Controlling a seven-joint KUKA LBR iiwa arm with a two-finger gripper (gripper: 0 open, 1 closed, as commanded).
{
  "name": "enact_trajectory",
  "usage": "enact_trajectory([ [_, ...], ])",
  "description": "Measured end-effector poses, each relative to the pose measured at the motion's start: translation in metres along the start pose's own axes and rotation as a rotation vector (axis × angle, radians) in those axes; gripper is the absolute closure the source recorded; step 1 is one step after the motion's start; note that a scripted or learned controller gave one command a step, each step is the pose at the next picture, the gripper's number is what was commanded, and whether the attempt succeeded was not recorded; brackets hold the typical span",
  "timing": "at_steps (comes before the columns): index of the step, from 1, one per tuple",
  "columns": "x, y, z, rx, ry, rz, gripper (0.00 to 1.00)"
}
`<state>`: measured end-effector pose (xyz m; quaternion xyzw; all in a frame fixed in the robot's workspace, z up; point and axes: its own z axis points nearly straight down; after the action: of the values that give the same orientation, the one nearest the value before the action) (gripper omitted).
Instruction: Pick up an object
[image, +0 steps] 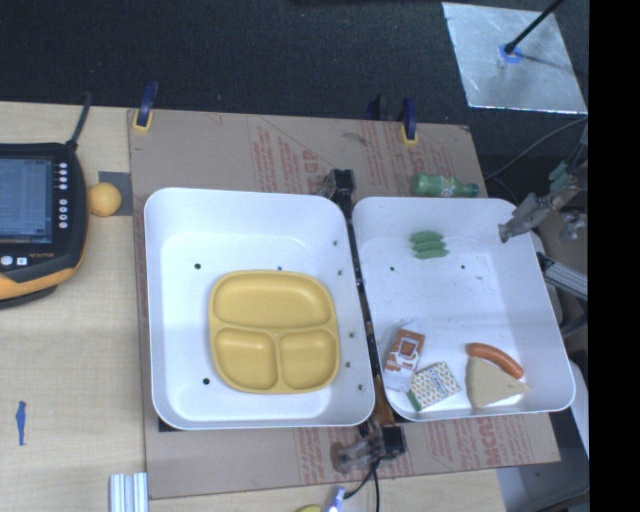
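The right white bin (520, 300) holds several small things. A green pea pod (428, 244) lies near its back. An orange-red sausage (494, 358) and a pale cheese wedge (492, 386) sit in the front right corner. Two small printed packets, one brown-and-white (405, 352) and one green-patterned (434, 385), lie at the front left. My gripper (518, 224) hangs over the bin's back right rim, small and partly cut off at the view's right side. It is well apart from every object, and nothing shows in it.
The left white bin (180, 240) carries a yellow divided plate (273, 330). A green bottle (445, 186) lies on the cardboard behind the right bin. A yellow ball (103, 198) and a teach pendant (35, 225) sit at the far left.
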<state>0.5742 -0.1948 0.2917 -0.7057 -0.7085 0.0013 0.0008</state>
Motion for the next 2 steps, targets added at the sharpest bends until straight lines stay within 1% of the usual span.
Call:
enact_trajectory([
  [1,0.047,0.081,0.151,0.006,0.002,-0.001,0.0],
  [2,0.063,0.082,0.174,0.002,0.0,-0.002,0.0],
])
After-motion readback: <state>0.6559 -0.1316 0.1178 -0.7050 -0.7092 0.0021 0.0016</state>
